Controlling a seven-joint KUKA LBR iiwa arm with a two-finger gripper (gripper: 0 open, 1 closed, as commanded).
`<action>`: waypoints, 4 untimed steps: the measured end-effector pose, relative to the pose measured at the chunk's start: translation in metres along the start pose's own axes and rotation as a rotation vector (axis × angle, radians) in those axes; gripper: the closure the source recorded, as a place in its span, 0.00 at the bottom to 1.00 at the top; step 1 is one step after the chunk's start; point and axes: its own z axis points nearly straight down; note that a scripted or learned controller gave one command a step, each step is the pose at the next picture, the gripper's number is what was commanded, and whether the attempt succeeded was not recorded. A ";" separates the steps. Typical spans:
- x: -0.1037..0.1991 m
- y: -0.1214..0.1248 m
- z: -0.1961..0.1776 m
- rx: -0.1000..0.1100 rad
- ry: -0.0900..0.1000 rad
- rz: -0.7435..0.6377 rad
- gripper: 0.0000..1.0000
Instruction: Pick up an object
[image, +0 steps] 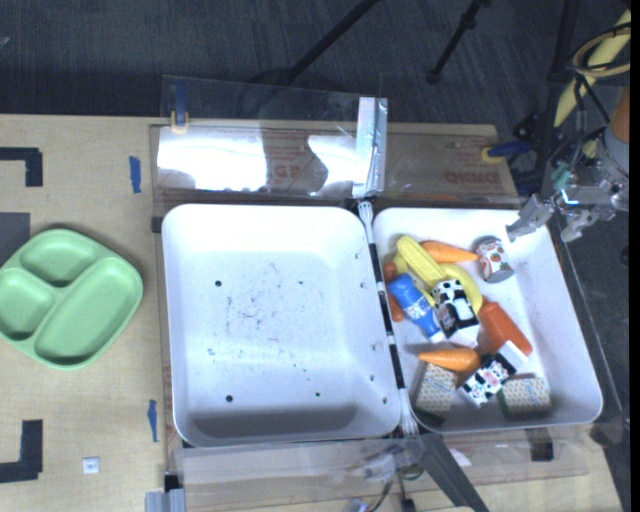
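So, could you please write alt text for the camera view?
The robot's hand hovers at the right bin's far right edge, near a small round can; this bin also holds a corn cob, carrots and other toys. A green divided tray sits left of the left bin.

Green three-compartment tray sits on the bench at far left, well apart from the bins. Blue tape strips on the bench just left of the left bin, another lower down near its front corner. Black L-shaped marks at the bench's left edge, top and bottom. Clear plastic sheet stands behind the left bin, glare across it. Dark carpet beyond the bench.
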 end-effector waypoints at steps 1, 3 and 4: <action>0.075 0.017 0.069 -0.001 0.000 -0.076 0.00; 0.091 0.037 0.153 0.006 0.001 -0.204 1.00; 0.123 0.052 0.025 -0.007 -0.002 -0.152 1.00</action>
